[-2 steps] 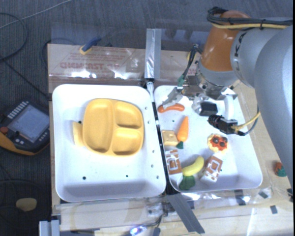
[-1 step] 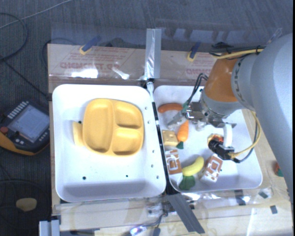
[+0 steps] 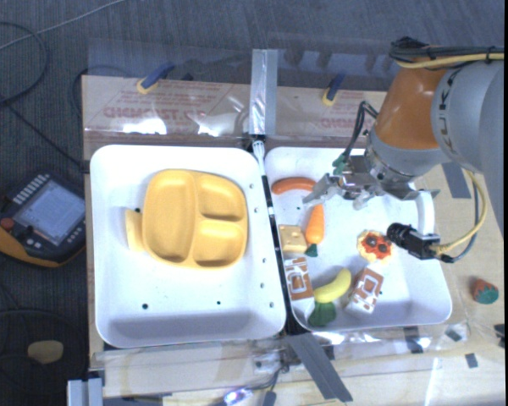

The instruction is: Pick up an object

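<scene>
Camera view: the carrot (image 3: 315, 223) is seen in the right bin (image 3: 423, 311), long axis near twelve-to-six, lying just at seven o'clock from the pincer (image 3: 349, 186), whose grip state cannot be told.

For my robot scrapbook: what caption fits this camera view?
Robot gripper hovering over toy food beside a carrot, yellow tray next door.

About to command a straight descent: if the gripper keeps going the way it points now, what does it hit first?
Probably the toy carrot, just below the gripper in the right bin. Depth is unclear; it might meet bare bin floor beside it.
</scene>
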You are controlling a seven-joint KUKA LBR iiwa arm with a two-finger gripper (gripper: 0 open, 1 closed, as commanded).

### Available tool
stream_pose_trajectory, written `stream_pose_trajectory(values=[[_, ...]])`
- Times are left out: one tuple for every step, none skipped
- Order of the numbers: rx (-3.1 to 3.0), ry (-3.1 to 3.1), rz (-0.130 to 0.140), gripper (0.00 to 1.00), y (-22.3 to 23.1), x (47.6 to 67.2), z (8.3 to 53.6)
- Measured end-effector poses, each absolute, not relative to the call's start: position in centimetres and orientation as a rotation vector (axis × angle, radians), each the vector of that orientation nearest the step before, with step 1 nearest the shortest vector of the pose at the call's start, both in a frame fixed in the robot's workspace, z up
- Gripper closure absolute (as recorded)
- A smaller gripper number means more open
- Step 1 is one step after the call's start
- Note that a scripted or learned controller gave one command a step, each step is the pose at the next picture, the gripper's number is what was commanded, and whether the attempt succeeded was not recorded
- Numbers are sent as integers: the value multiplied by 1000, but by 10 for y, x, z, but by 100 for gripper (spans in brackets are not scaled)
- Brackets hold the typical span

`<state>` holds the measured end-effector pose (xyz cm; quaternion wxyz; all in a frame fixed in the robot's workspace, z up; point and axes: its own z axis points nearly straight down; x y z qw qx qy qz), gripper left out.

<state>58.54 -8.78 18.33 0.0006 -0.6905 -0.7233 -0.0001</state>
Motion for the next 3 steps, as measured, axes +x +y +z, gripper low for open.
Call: stream_pose_trajectory(values=[[-2247, -2200, 4, 0, -132, 615, 91], [-2246, -2201, 1, 100, -131, 616, 101], [-2388, -2041, 5, 100, -68, 618, 183]])
